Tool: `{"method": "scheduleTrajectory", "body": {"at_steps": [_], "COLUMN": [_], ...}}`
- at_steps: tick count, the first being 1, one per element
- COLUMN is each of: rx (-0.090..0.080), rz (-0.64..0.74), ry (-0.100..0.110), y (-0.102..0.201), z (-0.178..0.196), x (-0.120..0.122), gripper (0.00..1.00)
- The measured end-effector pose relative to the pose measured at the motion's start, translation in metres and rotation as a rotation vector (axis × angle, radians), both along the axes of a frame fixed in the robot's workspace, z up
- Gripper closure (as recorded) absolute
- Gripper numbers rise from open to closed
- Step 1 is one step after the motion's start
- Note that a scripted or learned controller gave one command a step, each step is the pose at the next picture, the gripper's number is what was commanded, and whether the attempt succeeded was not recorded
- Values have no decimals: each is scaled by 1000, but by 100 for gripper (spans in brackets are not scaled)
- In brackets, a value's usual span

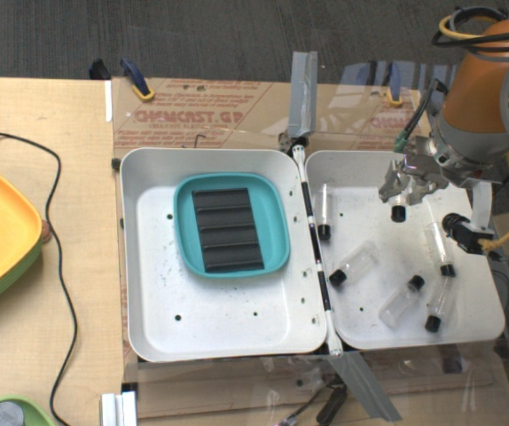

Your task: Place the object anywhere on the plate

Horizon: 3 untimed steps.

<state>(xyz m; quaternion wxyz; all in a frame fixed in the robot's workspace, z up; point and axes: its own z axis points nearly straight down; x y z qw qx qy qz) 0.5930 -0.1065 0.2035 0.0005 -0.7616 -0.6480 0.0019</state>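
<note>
over the right-hand white bin (467, 327) we see our grey arm with its orange band reaching in from the right, its two-finger gripper (398, 201) hanging above the bin's upper middle. a small clear vial with a black cap (398, 209) sits between the fingertips, cap downward, so we read the gripper as closed narrowly on that vial, lifted above the bin floor.

on that bin's floor lie more clear plastic tubes with black caps: one upright along the left wall (323, 211), one near the lower left (350, 264), a pair toward the lower right (405, 302) and (438, 302), and another at the right side (439, 248), partly blurred against the white.

across the divider, the left-hand white bin (148, 309) holds a teal rounded-square plate (184, 229) with a dark ribbed black insert (228, 229) lying flat in its middle. the held vial is well apart from the plate, on the other side of the divider.
</note>
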Motion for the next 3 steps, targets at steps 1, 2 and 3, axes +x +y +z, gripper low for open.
{"method": "scheduleTrajectory", "body": {"at_steps": [1, 2, 3], "rx": [2, 2, 2], "rz": [250, 289, 288], "ry": [1, 1, 0], "y": [65, 145, 145], "z": [-13, -13, -13], "x": [-10, -22, -22], "gripper": [100, 100, 0]}}
